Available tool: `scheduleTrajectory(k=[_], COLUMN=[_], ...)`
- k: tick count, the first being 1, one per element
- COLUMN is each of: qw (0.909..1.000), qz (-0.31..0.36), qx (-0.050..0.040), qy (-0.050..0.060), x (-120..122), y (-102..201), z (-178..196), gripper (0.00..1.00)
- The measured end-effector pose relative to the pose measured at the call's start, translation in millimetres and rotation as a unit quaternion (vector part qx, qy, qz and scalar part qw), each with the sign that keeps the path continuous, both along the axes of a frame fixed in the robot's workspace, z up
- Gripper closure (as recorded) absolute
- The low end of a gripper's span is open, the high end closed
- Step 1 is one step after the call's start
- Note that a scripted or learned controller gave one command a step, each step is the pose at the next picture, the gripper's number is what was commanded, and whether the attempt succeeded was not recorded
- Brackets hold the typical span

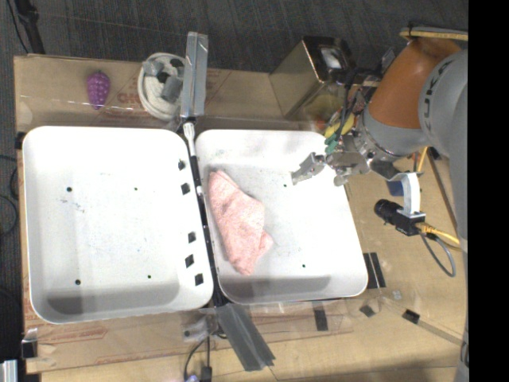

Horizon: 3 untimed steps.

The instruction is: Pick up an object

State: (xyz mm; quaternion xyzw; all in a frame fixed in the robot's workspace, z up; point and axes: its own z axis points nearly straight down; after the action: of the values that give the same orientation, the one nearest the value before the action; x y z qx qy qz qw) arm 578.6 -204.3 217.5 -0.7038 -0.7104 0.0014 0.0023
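The cloth lies in the right bin.

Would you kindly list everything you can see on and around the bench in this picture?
Left bin: one, white, on the view's left side of the bench.
Right bin: one, white, beside the first.
Cloth: one, pink, crumpled in the right bin near its left wall.
Toy: one, purple, on the bench beyond the left bin.
Coil: one, white, beyond the bins near their shared edge.
Box: one, tan, beyond the right bin.
Gripper: one, grey, over the right bin's far right corner.
Arm: one, grey with an orange band, reaching in from the view's right.
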Motion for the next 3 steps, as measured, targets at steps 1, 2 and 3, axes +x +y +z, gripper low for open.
scheduleTrajectory(k=[1,2,3], qw=[0.9995,0.9999,0.9995], qz=[0.032,0.015,0.03], qx=[-0.0003,-0.0005,-0.0002], qy=[0.0,-0.001,-0.002], x=[23,27,3], y=[63,109,102], z=[-107,-125,-125], gripper=[0.0,0.0,0.0])
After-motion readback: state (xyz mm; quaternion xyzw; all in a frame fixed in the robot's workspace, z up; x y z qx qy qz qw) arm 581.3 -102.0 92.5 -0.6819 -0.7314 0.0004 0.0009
